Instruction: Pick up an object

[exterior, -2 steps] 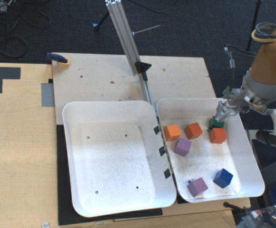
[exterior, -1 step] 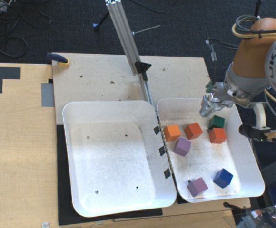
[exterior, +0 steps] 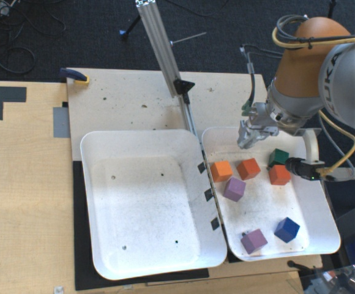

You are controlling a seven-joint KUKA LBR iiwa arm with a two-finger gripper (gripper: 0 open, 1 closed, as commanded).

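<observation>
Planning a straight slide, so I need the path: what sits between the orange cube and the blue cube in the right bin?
In the camera view, the upper purple cube lies roughly between the orange cube and the blue cube; beyond it, bare bin floor.

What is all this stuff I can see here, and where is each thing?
Bins: 2, white, side by side on the bench.
Orange blocks: 3, far half of the right bin.
Purple blocks: 2, one mid-bin, one near its front edge.
Blue block: 1, front right of the right bin.
Green block: 1, far right of the right bin.
Metal bar: 1, silver, slanting behind the bins.
Arm: 1, grey and orange, at right.
Gripper: 1, metal, over the right bin's far edge.
</observation>
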